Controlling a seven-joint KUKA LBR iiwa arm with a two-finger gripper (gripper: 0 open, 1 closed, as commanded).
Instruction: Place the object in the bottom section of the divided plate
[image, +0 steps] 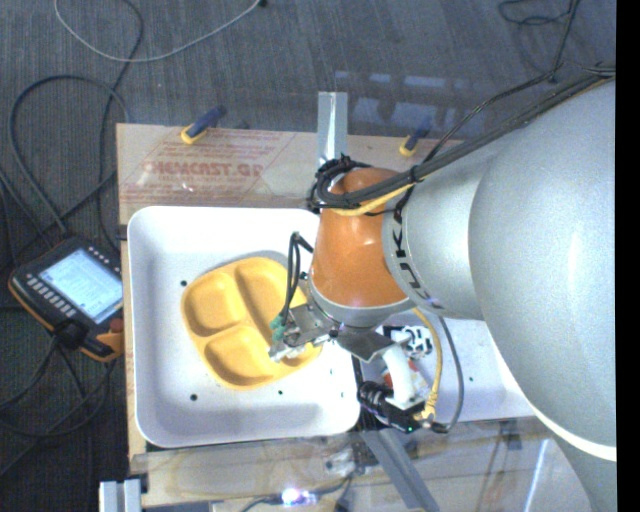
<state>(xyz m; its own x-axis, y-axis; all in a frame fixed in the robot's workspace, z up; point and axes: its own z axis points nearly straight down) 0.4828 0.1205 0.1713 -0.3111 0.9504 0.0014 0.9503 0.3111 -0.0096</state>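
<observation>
A yellow divided plate (235, 315) lies in the left white bin (160, 330). It has two sections at the top and one wide section at the bottom. My gripper (290, 338) is low over the plate's right edge, by the bottom section's right end. A small greenish bit (277, 327) shows at the gripper's tip; I cannot tell what it is or whether it is held. The orange band (350, 250) and the grey arm hide the plate's right rim.
The right bin (480, 395) is mostly hidden under the arm. A teach pendant (70, 290) lies left of the bench. Two yellow clamps (200, 122) sit at the board's far edge. Cables hang near the wrist (400, 385).
</observation>
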